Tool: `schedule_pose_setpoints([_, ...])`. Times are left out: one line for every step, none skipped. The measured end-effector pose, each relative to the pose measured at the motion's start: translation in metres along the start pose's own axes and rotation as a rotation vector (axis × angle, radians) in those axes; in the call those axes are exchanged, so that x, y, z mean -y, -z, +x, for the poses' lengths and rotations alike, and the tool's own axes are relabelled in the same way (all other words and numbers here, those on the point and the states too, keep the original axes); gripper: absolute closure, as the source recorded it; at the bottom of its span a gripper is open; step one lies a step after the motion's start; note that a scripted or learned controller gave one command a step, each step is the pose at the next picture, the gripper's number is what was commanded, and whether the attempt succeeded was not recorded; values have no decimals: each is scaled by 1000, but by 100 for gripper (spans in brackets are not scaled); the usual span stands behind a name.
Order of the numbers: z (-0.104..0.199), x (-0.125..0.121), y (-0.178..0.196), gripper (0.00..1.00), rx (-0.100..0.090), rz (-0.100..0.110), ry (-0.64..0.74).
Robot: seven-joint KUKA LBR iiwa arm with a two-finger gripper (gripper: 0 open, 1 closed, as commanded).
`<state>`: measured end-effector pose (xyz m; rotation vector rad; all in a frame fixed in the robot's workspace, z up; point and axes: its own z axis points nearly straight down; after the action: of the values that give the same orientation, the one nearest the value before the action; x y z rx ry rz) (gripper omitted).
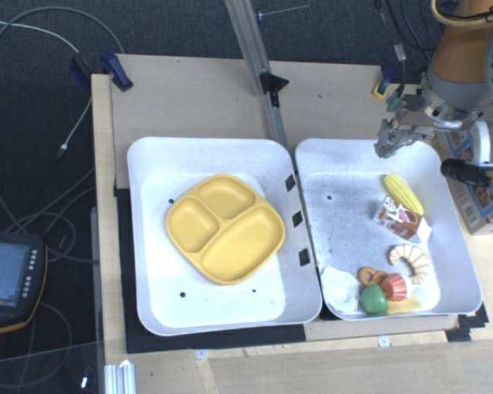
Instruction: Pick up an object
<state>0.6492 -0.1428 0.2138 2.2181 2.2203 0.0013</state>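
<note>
My gripper (389,144) hangs over the far rim of the right bin (345,179), apart from every object. A yellow corn cob (403,193) lies just below and to the right of it. A brown and white packet (397,217) sits against the corn. Nearer the front lie a striped pastry (410,263), a small orange ring (368,276), a red piece (394,286), a green ball (375,300) and a white cup (340,288).
The left bin (148,179) holds a yellow divided plate (225,228). A metal pole (251,39) slants up from between the bins. Cables and a tablet (8,273) lie off the bench at left. Boxes (476,187) stand right of the bins.
</note>
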Motion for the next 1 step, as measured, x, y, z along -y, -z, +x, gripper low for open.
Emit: schedule_pose_setpoints([38, 22, -1, 100, -4, 6, 3])
